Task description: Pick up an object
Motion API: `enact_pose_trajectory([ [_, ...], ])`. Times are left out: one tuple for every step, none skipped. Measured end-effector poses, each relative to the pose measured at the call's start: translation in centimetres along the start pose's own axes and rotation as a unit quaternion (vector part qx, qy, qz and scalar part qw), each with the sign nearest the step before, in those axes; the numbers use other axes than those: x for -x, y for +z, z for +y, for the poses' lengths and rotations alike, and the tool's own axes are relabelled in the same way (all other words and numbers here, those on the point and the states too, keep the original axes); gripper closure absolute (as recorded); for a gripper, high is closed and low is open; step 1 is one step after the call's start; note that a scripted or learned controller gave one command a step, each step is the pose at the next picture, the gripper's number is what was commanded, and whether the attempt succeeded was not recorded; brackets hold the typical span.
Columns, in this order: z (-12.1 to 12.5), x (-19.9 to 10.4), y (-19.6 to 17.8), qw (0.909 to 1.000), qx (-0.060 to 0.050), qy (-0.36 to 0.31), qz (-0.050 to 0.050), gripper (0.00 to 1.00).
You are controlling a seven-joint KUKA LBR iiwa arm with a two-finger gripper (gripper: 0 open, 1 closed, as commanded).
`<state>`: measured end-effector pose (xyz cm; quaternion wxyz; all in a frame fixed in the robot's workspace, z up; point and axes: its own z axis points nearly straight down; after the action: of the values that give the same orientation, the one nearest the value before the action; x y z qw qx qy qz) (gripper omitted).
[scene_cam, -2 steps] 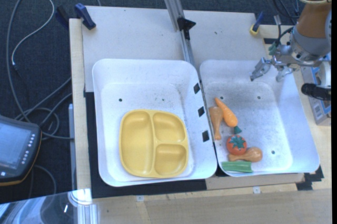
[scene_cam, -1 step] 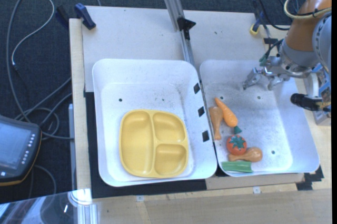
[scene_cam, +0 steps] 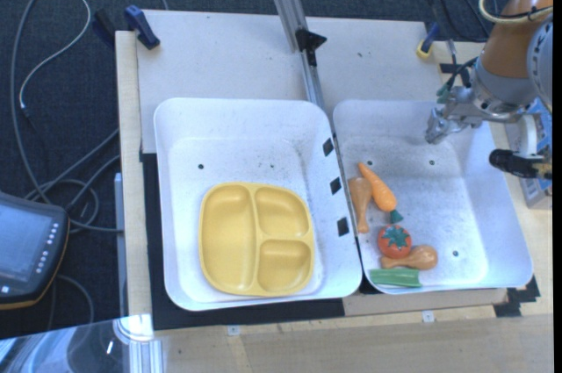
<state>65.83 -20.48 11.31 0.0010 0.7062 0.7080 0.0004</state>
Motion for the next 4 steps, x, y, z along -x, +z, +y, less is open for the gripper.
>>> enact_pose_trajectory([
  [0.8, 0.5, -6.3, 1.0, 0.003, 0.001, -0.001, 1.0],
  [0.0, 0.5, -11.8, 1.0, 0.003, 0.001, -0.001, 1.0],
  [0.1, 0.5, -15.3, 1.0, 0.002, 0.001, -0.001, 1.0],
  [-0.9, -5.0, -16.0, 1.0, -0.001, -0.002, 0.002, 1.0],
])
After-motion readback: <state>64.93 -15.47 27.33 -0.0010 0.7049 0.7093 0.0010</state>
